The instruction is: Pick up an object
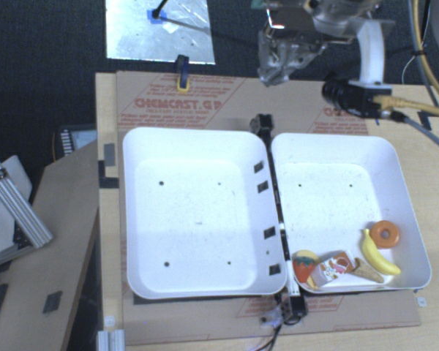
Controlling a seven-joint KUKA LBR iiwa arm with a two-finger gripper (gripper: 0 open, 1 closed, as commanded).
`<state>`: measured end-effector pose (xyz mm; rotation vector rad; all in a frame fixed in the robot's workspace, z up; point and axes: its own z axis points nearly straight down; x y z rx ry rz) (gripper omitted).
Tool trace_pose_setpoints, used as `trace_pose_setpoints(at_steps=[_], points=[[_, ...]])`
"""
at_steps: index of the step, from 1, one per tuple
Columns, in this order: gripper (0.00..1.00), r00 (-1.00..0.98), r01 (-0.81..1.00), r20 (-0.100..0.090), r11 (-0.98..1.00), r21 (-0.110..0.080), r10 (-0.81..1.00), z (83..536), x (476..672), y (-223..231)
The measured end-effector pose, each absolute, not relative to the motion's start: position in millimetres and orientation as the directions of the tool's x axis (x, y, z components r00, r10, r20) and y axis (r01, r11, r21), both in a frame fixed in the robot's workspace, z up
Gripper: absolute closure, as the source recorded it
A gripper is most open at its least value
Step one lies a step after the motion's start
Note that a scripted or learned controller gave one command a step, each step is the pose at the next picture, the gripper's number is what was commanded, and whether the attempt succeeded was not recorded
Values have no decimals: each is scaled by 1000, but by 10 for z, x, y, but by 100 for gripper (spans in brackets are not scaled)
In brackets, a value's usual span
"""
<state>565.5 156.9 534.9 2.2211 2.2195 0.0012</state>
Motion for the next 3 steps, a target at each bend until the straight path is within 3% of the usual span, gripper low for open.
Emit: trace_pose_setpoints(at_steps=[2, 3], points=[[100, -5, 1000, 1, 5, 1, 1000, 5350, 5545, 1734], [100, 1, 1000, 0, -1, -1, 1000, 5115, 5366, 1439]])
